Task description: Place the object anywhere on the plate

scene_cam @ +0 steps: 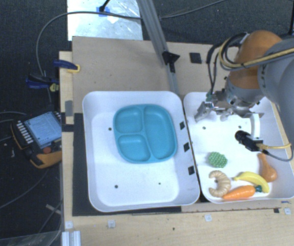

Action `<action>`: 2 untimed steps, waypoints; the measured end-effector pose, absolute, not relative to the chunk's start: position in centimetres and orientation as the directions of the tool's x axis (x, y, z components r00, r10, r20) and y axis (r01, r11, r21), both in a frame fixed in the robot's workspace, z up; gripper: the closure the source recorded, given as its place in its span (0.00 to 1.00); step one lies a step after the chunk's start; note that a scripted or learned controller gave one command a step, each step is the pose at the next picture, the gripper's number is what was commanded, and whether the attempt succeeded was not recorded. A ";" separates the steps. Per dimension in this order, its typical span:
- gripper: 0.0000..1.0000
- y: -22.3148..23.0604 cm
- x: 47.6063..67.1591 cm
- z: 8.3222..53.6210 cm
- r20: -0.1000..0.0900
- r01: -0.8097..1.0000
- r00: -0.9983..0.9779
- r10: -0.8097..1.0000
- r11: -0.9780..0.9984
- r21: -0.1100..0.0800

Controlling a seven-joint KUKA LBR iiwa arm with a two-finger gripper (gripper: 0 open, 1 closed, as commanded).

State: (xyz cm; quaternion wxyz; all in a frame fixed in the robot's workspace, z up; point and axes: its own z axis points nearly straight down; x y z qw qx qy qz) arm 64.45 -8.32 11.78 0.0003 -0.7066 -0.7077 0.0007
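A: Where's the plate (pixel 145 133) sitting?
B: In the left bin (pixel 101 188) — blue, rounded, w/ three compartments, lying flat toward the bin's upper half.
A: And the objs?
B: All lying in the right bin (pixel 285 186), lower part. Green bumpy ball (pixel 217 160) sitting apart, above a curled tan croissant (pixel 218 182). Orange carrot (pixel 238 192) lying beside the croissant, yellow banana (pixel 253 179) touching it from above, brownish drumstick-like piece (pixel 267 170) resting just right of the banana.
A: Gripper?
B: Gripper (pixel 205 109) is hanging over the right bin's upper left, near the wall btwn the bins. Fingers — can't tell if wide or narrow; nothing seen btwn them.
A: Anything around it?
B: Black cable connector (pixel 247 140) dangling below the wrist, over the bin floor, btwn the arm and the food.
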 end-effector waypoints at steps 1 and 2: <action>0.00 -8.3 64.5 8.4 -0.001 1.000 -0.001 1.000 0.001 0.001; 1.00 -8.3 64.7 9.7 -0.001 1.000 -0.001 1.000 0.001 0.007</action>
